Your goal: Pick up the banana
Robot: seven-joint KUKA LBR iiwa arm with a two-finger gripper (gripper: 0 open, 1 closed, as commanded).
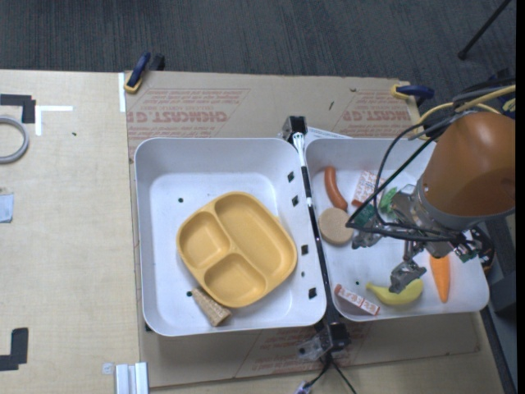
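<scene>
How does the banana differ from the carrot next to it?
The banana is yellow; the carrot is orange. The banana curves and lies crosswise near the bin's front wall; the carrot is straight, tapering toward that wall. The gripper is over the banana, not the carrot. Both lie in the right bin.

Carrot (441, 277) and bin wall (410, 310) closely flank the banana (396, 294).

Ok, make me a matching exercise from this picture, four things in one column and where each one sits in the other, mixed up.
Things:
1. curved yellow banana
2. yellow three-compartment plastic plate
3. long red sausage
4. orange carrot

Places:
A. left bin, middle
B. right bin, far side, near the divider
C. right bin, near edge, under the gripper
D. right bin, near right corner, beside the banana

Pairs: 1-C, 2-A, 3-B, 4-D
</scene>
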